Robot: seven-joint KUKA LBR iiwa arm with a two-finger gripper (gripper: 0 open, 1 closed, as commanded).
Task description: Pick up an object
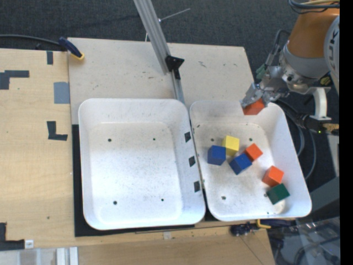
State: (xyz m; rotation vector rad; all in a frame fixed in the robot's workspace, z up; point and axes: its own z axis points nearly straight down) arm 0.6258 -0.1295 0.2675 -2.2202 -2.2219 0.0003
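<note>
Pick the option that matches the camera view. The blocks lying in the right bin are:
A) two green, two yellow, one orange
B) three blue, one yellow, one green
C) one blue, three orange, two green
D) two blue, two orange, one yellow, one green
D: in the right bin lie two blue blocks, a yellow block, two orange blocks and a green block.

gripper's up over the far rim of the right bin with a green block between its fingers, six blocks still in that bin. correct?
Wrong colour. In the camera view the block between the fingers of the gripper is orange, not green. The green block lies in the right bin. The rest stands: six blocks in it.
</note>
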